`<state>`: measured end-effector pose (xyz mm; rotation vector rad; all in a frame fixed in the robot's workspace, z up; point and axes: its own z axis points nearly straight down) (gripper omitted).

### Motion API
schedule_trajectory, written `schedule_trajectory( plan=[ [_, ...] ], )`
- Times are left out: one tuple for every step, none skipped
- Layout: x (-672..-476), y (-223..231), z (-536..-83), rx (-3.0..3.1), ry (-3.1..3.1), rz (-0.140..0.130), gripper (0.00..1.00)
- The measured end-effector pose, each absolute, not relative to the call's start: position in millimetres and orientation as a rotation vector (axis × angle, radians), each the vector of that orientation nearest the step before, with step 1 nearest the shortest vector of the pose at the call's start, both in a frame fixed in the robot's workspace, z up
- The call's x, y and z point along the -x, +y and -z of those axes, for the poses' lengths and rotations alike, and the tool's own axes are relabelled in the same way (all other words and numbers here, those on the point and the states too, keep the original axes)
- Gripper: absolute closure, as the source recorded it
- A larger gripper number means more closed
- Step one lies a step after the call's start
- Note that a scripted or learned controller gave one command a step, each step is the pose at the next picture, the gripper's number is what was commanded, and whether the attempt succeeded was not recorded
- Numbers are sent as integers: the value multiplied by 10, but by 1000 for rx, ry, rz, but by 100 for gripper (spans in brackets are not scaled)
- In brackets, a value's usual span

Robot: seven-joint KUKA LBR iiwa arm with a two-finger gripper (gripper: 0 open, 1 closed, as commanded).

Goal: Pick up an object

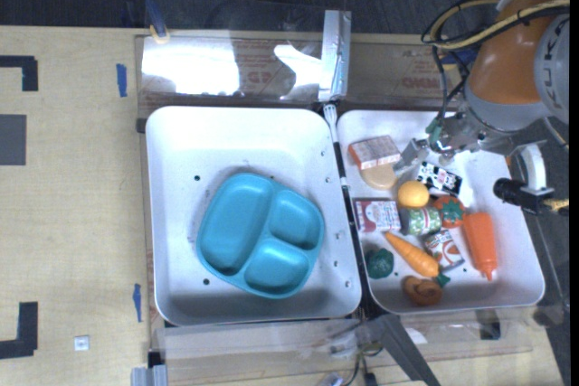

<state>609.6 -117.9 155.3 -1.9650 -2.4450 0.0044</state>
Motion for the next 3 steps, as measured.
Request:
schedule_trajectory(
  plan=[
    [-6083,-1269,-1015,1724,-2638,6,0],
    [-6108,-1282,-1144,1731,-2645,10,100],
    [-6122,-1285,-1254,1736,-2649,14,100]
  ],
)
